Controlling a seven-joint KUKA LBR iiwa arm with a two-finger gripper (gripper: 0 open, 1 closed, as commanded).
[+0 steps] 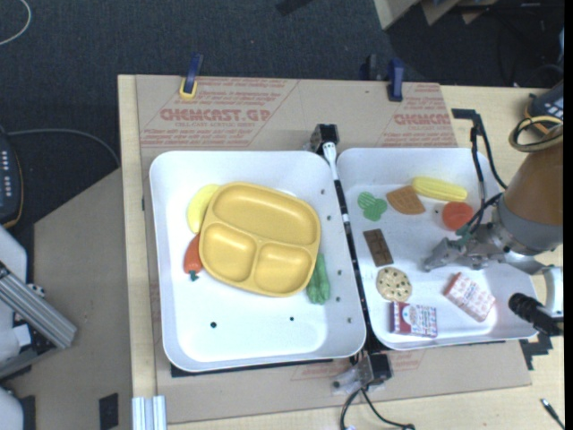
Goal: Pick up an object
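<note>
Gripper (440, 256) low in right bin (466, 334), fingers look apart, nothing between them. Nearest: pink packet (469, 296) just beside, cookie (393, 284) near. Packet probably light, soft, crinkly; best pinch across narrow sides.

Yellow tray (260, 238) crowds left bin (170, 267); front strip bare.
</note>
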